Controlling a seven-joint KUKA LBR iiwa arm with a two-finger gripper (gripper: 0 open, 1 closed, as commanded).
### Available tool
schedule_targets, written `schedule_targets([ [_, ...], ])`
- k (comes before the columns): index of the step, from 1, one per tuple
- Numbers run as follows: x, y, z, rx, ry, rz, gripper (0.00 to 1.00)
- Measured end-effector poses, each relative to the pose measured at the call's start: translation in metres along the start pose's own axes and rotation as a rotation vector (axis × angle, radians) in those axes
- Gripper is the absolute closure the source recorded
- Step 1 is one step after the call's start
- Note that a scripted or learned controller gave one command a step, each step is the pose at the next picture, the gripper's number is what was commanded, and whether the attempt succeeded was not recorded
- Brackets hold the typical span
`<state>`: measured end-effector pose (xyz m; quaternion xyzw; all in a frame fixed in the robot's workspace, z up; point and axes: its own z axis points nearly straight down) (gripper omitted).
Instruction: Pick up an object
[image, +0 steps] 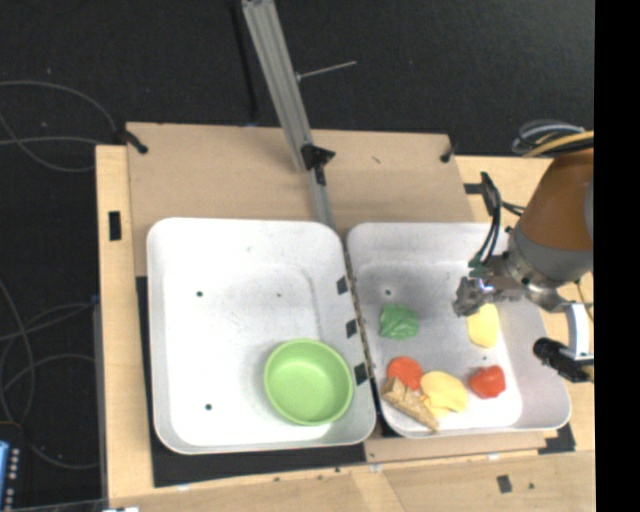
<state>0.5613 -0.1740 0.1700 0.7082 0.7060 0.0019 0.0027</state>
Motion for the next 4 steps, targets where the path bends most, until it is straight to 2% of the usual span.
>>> schedule_targets([
  [2, -0.007, 0.015, -0.101, -0.001, -0.001, -0.007, 1.00],
  [3, 0.041, 0.037, -0.101, 0.004, 0.001, -0.010, 1.00],
  [4, 0.098, 0.044, -0.105, 0.003, 0.001, -0.011, 1.00],
])
